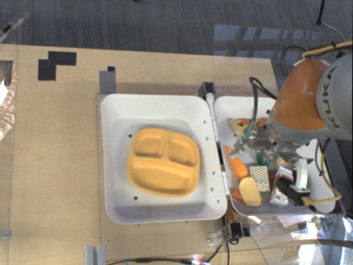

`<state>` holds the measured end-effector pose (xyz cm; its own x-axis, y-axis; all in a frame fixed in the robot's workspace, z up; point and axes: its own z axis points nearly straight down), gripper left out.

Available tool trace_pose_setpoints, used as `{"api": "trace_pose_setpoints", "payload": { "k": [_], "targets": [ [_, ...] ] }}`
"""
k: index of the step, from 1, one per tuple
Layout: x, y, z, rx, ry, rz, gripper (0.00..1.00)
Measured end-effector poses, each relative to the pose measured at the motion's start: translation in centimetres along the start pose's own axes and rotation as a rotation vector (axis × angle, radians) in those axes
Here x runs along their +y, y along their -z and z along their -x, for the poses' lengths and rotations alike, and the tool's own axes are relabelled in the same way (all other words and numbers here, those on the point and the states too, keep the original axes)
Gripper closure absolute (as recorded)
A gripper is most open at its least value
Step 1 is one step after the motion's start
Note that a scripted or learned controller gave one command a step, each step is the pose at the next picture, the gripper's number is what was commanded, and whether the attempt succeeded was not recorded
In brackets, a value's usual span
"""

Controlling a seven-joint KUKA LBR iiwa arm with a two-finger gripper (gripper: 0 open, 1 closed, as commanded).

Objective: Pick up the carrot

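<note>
The carrot (239, 167) lies in the right bin (223, 110), near its left wall, just above a pale yellow food piece (249, 191) and beside a small patterned block (260, 176). The gripper (257, 143) hangs over the middle of this bin, a little up and right of the carrot, among several small toys (too cluttered to name). Whether it is open or closed, I cannot tell. The left bin (110, 148) holds a yellow divided tray (164, 162).

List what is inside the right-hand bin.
In the right bin: the carrot, a pale yellow piece, a patterned block and small packets. The arm covers much of the bin's far side, so anything beneath it is hidden.
</note>
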<state>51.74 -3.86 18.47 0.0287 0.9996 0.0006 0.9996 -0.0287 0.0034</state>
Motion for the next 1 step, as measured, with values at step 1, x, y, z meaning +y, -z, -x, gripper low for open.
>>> {"api": "trace_pose_setpoints", "payload": {
  "k": [1],
  "targets": [
    [0.92, -9.47, 4.59, -0.001, -0.016, 0.009, 0.0]
  ]
}}
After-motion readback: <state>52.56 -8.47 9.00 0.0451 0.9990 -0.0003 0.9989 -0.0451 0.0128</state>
